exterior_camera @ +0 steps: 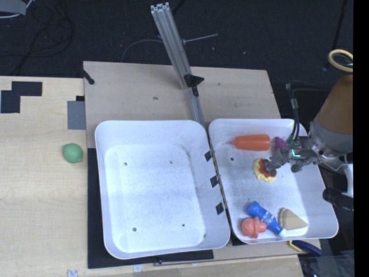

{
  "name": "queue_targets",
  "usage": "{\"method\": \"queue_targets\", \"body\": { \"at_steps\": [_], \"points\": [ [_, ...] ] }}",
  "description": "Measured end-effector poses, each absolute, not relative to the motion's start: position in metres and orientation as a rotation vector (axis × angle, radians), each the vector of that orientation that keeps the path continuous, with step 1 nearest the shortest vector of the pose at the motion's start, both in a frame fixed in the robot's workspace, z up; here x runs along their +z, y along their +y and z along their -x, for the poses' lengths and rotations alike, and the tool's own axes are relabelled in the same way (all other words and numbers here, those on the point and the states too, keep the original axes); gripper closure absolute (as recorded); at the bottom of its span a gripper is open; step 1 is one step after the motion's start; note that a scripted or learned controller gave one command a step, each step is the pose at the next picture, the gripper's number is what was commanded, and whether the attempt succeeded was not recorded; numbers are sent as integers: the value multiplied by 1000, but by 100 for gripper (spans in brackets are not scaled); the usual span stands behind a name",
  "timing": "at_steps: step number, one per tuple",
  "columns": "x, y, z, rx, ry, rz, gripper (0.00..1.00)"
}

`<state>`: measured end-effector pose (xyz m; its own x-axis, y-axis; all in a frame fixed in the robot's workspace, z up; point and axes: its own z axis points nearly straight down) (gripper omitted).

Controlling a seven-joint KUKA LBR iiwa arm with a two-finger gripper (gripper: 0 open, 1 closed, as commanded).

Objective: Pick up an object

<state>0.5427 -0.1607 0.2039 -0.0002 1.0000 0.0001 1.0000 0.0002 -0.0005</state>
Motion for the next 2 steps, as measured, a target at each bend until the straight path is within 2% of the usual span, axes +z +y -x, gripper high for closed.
{"method": "queue_targets", "body": {
  "at_steps": [1,2],
  "points": [
    [204,-161,-543,1,-2221,2221,0],
    [141,-160,-541,5,-2219,2217,0]
  ]
}}
